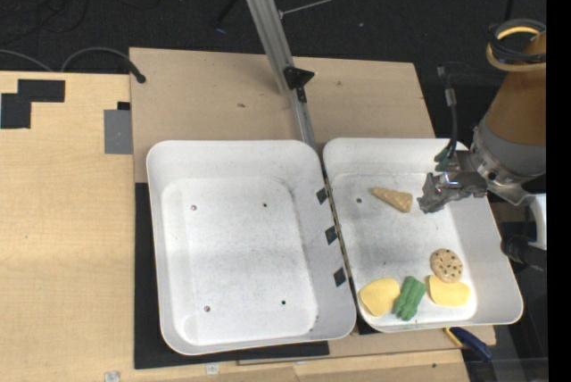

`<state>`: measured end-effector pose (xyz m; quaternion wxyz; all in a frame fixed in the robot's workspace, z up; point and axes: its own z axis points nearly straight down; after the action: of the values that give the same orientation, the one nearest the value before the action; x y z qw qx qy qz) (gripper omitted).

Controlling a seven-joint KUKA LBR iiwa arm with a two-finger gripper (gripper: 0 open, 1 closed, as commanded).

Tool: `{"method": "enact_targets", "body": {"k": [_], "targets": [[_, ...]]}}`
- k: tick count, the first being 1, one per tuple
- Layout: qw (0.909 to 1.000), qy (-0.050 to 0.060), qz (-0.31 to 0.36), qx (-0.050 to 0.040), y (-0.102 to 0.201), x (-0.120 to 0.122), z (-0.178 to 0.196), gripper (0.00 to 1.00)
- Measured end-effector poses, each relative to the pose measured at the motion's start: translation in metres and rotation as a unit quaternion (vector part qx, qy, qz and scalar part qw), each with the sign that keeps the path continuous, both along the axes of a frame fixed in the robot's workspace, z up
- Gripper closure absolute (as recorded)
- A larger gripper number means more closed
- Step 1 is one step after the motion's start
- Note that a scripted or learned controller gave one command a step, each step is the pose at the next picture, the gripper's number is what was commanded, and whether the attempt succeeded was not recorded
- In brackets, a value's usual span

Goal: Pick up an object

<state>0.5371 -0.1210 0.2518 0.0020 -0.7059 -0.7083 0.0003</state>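
The tan wedge (393, 198) lies flat on the floor of the right bin (357, 157), in its upper half, well apart from the other pieces. It is the nearest candidate for a pick. It looks like a small toy food piece, probably light and stiff, with a smooth skin that could slide under a glancing touch; I judge the best hold is across its narrow width near the thicker right end, not along its length.

Just to its right hangs the gripper (434, 195), low over the bin floor, near the wedge but not around it; nothing sits between the jaws. Whether the jaws stand open or closed I cannot tell from this slant.

Along the bin's lower edge sit a yellow piece (379, 295), a green piece (410, 297) touching it, another yellow piece (449, 292) and a speckled cookie (445, 263) just above that. The left bin (161, 161) sits alongside on the desk (71, 193).
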Motion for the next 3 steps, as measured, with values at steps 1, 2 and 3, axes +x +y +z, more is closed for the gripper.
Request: {"method": "enact_targets", "body": {"k": [1,2,3], "targets": [[1.0000,0.001,0.000,0.0001,0.047,-0.003,0.004,1.00],[1.0000,0.001,0.001,0.0004,0.102,-0.003,0.007,1.00],[1.0000,0.002,0.000,0.0000,0.148,-0.004,0.005,1.00]]}}
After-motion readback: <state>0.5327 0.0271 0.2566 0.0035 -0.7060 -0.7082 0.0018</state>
